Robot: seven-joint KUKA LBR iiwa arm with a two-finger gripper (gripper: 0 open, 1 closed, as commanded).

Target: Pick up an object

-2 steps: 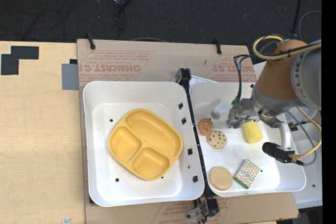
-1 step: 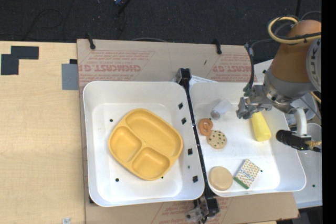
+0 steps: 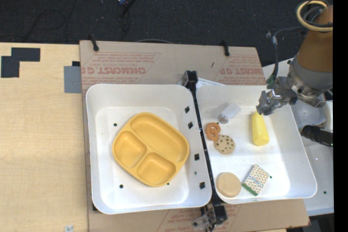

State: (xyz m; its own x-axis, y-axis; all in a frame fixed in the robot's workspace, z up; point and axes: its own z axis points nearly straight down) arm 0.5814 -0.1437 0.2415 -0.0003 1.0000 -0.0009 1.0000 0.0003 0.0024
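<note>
One yellow block (image 3: 260, 129) lying in right bin (image 3: 304, 171), long axis near-far; gripper (image 3: 265, 104) just above, jaw state unreadable.

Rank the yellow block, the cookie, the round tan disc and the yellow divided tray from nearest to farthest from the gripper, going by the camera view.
From the gripper, above the right bin's far edge:
1. Yellow block, just below it in the right bin.
2. Cookie, mid right bin, toward the divider.
3. Round tan disc, right bin's near corner by the divider.
4. Yellow divided tray, in the left bin.
</note>
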